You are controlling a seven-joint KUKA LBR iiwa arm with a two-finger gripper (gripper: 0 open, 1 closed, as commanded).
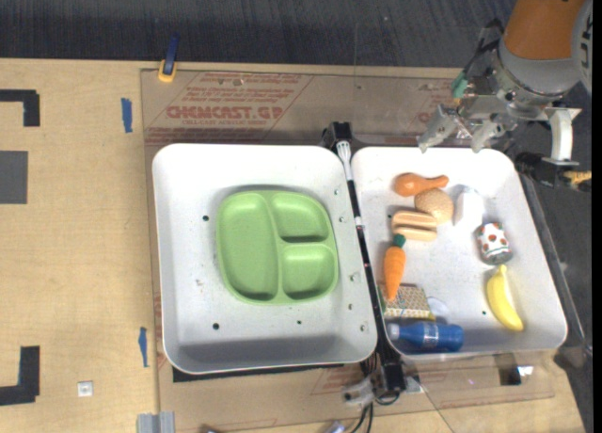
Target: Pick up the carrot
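Observation:
The carrot [393, 268], orange with a green top, lies along the left wall of the right bin [536, 233], pointing toward the front. My gripper [464, 130] hangs above the far edge of that bin, well behind the carrot and to its right. Its fingers [435, 130] are spread open with nothing between them.
In the right bin lie an orange drumstick [418, 183], a bread roll [435, 203], a hot dog [415, 225], a small red-and-white can [492, 242], a banana [503, 298], a blue bottle [426, 335] and a patterned packet [407, 302]. The left bin [183, 233] holds a green divided plate [278, 245].

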